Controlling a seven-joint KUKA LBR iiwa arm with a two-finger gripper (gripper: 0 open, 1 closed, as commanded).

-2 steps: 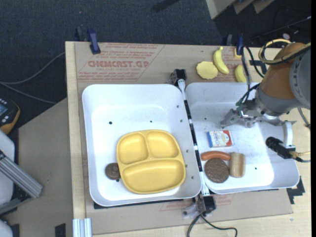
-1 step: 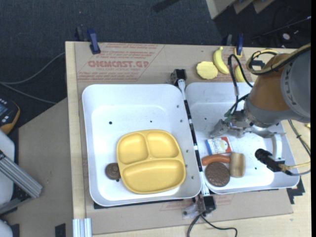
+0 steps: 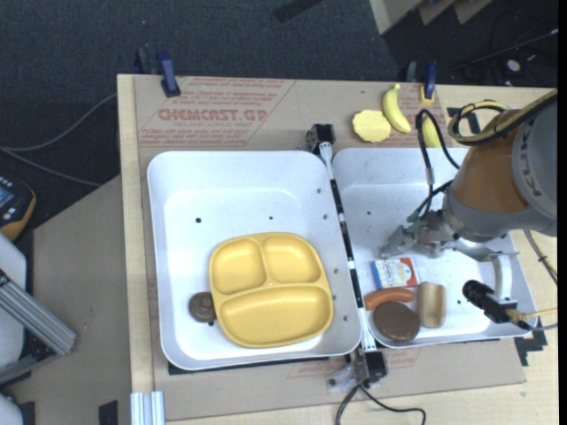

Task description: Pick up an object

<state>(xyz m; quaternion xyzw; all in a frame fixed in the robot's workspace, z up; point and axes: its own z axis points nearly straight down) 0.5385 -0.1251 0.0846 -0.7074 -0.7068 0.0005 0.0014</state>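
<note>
The right bin (image 3: 381, 180) holds a small blue, white and red packet (image 3: 394, 273), a reddish sausage (image 3: 388, 297), a brown round disc (image 3: 396, 322) and a tan bread roll (image 3: 431, 304), all bunched in its near part. The grey arm with the orange band reaches in from the right. Its gripper (image 3: 415, 237) hangs low over the bin, just behind the packet and slightly to its right. Nothing can be seen held in it.
The left bin (image 3: 230, 180) carries a yellow divided plate (image 3: 268, 288) and a small brown disc (image 3: 202, 305) at the plate's left. Behind the right bin, a banana (image 3: 396, 109) and a yellow lump (image 3: 372, 126) lie on the bench. Black cables (image 3: 430, 162) trail past the arm.
</note>
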